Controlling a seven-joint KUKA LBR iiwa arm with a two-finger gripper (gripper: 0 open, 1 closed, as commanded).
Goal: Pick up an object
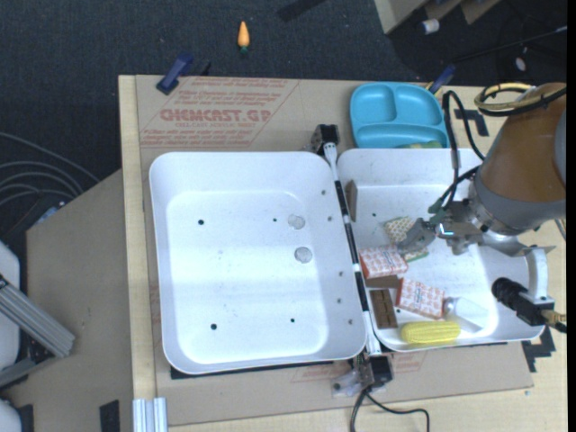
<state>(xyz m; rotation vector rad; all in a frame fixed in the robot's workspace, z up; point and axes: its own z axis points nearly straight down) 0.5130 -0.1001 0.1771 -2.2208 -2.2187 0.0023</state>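
The right bin (396, 171) holds several objects. A small patterned packet (397, 229) lies near its middle, with a red-and-white box (382, 262) just below it. Further toward the front are a red-patterned pouch (423, 300), a yellow corn cob (430, 333), a white tube (469, 311) and a brown block (383, 307). Another brown block (351, 200) leans at the bin's left wall. My gripper (425, 236) hangs low over the bin's middle, right beside the patterned packet and above the red-and-white box. Nothing visibly sits in its grasp.
The left bin (243, 259) sits beside the right one. A blue divided tray (399, 115) lies behind the right bin. The arm's wrist (526, 165) covers the right bin's far right. A black fitting (513, 297) juts over the right rim.
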